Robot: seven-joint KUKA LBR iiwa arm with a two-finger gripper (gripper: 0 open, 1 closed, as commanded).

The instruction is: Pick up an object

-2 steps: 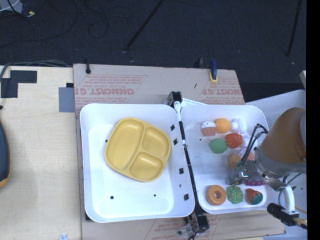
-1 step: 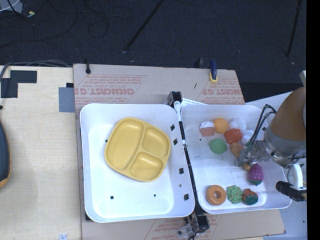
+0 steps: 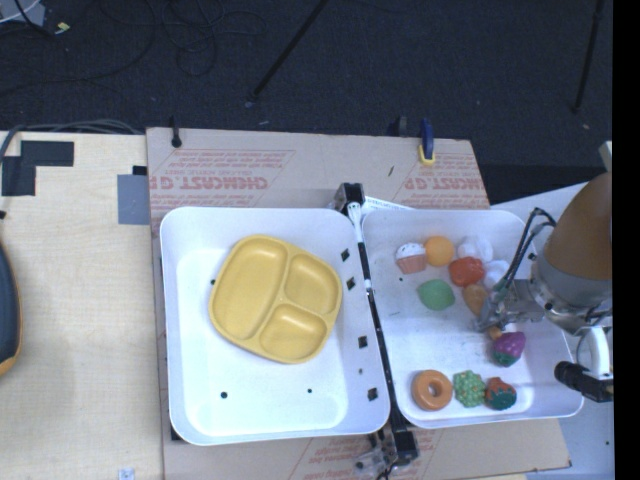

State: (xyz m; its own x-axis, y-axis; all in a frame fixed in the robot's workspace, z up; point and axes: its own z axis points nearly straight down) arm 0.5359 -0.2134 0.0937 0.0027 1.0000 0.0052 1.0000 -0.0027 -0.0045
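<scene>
The arm comes in from the right and its claw (image 3: 497,313) sits low in the right bin (image 3: 400,368), among a cluster of small toy foods; whether it is spread or pressed together I cannot tell, since dark metal and cable blur into one mass there. Nothing can be seen pinched in it. The nearest candidate is the purple piece (image 3: 510,347), just below the claw and close to touching it, with an orange-brown piece (image 3: 476,297) just to the claw's left and partly hidden by it. Further up lie a red piece (image 3: 466,270), an orange ball (image 3: 439,250), a cupcake (image 3: 411,258) and a green piece (image 3: 435,294); along the near wall sit a donut (image 3: 432,389), a green block (image 3: 468,388) and a red-and-green piece (image 3: 500,395). The left bin (image 3: 190,388) carries a yellow tray (image 3: 277,297), well apart from all this. Judging by looks, these toys are light, hollow plastic or foam: rigid enough not to crush, but smooth and rounded, so they would likely squirt sideways if pinched off-centre. The purple piece looks bumpy, which may help grip; taking it across its widest middle, from straight above, seems the safest hold. Its neighbours crowd close, so a finger could nudge one aside on the way down. No pick has yet been secured.
</scene>
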